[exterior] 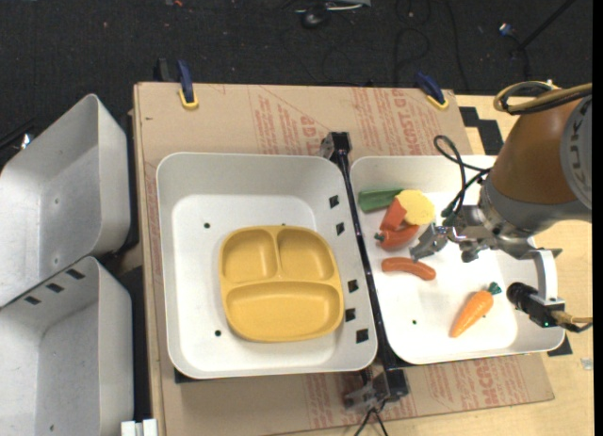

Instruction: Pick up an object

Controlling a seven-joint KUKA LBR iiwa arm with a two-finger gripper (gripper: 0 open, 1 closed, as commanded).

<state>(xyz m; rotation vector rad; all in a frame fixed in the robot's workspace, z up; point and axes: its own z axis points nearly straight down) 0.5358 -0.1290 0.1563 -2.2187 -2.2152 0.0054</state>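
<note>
The right bin [490, 347] holds several toy foods. A green piece [377, 200], a yellow piece [415, 206] and a red piece [396, 228] lie bunched at its upper left. Just below them lies a red sausage [409, 268], and an orange carrot [472, 312] rests toward the lower right. My gripper [445, 247] hangs over the middle of this bin, right of the red piece and just above the sausage's right end. It is open, and the space between its fingers holds nothing.
A yellow compartment plate [281, 283] lies in the left bin [174, 236]. A black divider [356, 246] separates the two bins. Grey metal trays [57, 199] stand off the bench to the left. Cables [457, 170] trail above the right bin.
</note>
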